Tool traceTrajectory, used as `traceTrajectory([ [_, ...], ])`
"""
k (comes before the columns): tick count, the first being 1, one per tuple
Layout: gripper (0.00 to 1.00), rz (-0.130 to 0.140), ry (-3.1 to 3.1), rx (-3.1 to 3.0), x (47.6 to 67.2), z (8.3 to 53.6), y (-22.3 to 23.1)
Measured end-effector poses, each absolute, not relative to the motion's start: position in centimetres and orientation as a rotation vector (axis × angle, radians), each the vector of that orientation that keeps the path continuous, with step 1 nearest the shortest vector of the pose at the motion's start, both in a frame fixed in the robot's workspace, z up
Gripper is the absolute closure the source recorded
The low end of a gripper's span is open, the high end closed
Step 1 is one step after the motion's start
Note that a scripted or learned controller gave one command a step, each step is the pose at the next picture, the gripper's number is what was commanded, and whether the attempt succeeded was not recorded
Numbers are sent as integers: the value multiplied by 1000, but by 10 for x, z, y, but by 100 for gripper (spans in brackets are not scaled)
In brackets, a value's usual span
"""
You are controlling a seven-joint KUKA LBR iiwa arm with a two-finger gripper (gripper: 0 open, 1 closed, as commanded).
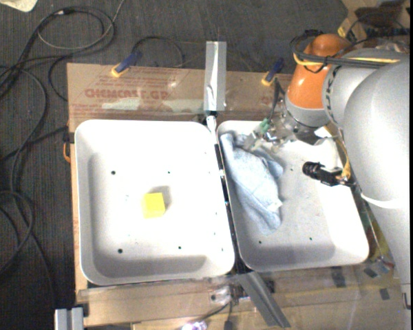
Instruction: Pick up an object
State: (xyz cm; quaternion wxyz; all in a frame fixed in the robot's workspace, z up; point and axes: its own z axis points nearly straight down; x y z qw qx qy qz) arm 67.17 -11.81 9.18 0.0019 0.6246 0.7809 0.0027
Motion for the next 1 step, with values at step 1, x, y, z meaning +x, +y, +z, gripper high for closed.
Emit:
traceTrajectory([
  [1,100,8,2451,1956,673,103,-117],
])
